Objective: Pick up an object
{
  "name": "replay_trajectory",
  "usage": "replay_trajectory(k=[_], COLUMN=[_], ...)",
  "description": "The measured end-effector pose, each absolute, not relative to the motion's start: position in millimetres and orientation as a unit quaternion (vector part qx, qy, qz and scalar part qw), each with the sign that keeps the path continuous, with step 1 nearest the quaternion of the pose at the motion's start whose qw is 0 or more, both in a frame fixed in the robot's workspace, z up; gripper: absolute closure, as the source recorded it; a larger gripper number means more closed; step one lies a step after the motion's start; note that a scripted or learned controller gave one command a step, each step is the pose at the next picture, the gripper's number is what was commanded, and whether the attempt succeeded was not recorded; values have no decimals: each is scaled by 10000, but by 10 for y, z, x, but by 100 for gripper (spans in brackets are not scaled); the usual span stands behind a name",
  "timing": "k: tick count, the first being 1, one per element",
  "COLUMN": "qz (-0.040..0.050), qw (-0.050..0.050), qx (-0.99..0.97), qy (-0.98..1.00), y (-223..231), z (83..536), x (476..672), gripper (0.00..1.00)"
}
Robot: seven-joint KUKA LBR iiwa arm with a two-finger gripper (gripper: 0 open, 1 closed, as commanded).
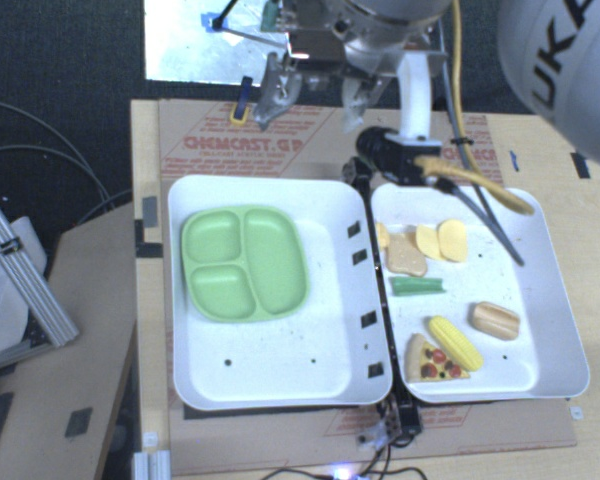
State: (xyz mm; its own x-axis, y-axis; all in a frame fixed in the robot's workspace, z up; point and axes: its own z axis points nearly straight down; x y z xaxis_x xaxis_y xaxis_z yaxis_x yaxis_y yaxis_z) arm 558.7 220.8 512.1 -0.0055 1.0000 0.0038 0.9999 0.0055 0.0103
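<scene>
white bins sit side by side on the table [150, 168]. the left bin [270, 368] holds a green divided plate [244, 263]; the right bin [540, 298] holds the toy food: a corn cob [455, 342], a pizza slice [432, 360], a bread roll [495, 319], a green bean [417, 285] and pale yellow slices [442, 240] near its back. the gripper [315, 103] hangs above the table behind the bins, nothing between its fingers, which look spread apart. to do this well, i'd choose a piece lying apart from the others, such as the bread roll, centre over it, descend straight, and close across its narrow side.
</scene>
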Motion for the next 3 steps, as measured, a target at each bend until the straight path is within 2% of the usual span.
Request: replay_trajectory(k=[1,2,3], qz=[-31,10,72], qw=[-14,-7,27], qx=[7055,7042,7049], qy=[7087,7100,7093], y=[2346,2353,2343], z=[4142,4349,5419], x=[5691,4956,5207], gripper=[0,0,0])
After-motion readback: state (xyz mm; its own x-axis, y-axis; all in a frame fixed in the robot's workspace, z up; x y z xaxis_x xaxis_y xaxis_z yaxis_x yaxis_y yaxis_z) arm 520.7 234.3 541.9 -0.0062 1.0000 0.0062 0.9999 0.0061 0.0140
